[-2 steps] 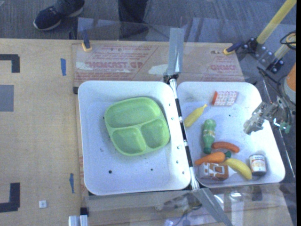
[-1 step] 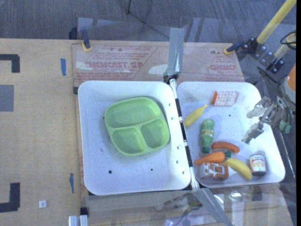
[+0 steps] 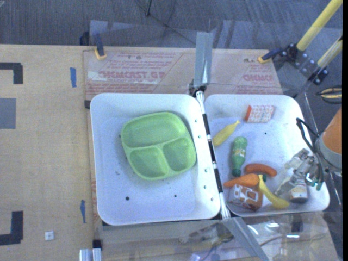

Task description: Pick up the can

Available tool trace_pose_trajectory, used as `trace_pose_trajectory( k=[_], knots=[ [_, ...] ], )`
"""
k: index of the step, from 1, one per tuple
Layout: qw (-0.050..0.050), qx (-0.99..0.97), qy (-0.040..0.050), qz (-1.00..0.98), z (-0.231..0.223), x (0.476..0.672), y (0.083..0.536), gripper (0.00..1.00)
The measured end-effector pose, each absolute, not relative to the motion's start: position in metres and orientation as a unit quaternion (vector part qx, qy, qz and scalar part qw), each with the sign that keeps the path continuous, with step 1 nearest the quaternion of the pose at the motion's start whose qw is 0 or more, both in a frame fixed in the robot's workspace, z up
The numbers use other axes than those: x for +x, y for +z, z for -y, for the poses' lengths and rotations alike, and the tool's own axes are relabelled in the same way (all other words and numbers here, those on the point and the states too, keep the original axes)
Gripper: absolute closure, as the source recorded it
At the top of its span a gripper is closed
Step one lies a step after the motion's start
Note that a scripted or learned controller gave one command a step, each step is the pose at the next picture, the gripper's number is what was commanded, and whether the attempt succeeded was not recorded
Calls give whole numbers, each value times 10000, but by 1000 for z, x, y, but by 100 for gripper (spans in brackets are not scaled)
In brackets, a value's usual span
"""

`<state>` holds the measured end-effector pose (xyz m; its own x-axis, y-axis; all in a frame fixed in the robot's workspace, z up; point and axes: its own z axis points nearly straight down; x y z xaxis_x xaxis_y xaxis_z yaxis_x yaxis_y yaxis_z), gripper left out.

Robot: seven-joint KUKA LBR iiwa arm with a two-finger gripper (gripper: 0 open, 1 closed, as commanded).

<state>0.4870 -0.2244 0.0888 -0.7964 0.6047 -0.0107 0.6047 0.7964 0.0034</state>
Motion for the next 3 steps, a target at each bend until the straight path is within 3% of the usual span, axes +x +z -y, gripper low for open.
trace_pose_trajectory(
  k=[1,2,3],
  knots=[
    [126,3198,-1,-9474,225,490,101,100],
    [126,3199,-1,-9474,225,490,101,0],
    [56,3320,9,-9432,223,483,89,0]
  ],
)
